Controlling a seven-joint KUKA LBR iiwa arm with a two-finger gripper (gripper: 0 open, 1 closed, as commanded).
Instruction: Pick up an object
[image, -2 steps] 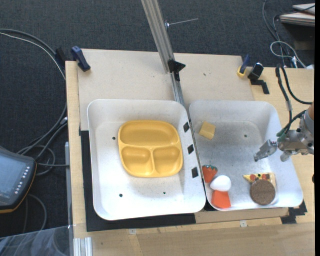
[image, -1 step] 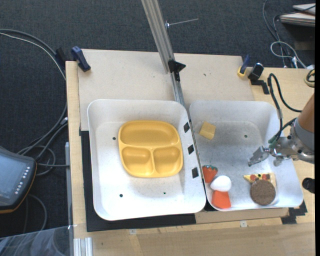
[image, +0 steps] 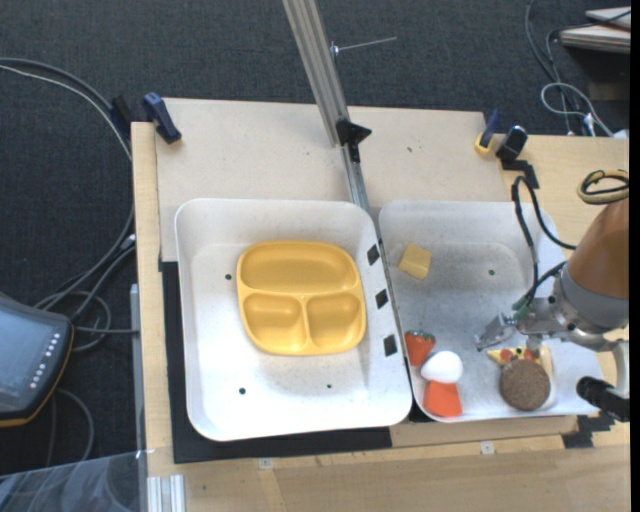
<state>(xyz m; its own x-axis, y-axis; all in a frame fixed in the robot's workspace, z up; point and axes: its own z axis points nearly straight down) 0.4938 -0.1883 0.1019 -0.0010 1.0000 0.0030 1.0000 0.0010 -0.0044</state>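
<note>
The right bin (image: 455, 225) holds several small toys. A tan cube (image: 415, 262) lies near its upper left. A red piece (image: 419, 346), a white egg (image: 442, 367) and an orange piece (image: 444, 399) cluster at the lower left corner. A round brown patty (image: 525, 385) rests at the lower right, with a small multicoloured piece (image: 514, 354) just above it. My gripper (image: 501, 334) hangs low over the bin's right side, right above the multicoloured piece and the patty. I see nothing held in it.
The left bin (image: 200, 330) carries a yellow three-compartment plate (image: 300, 296). A slanted metal rail (image: 335, 95) runs down to the divider between the bins. Cables (image: 525, 205) trail along the right bin's far right edge.
</note>
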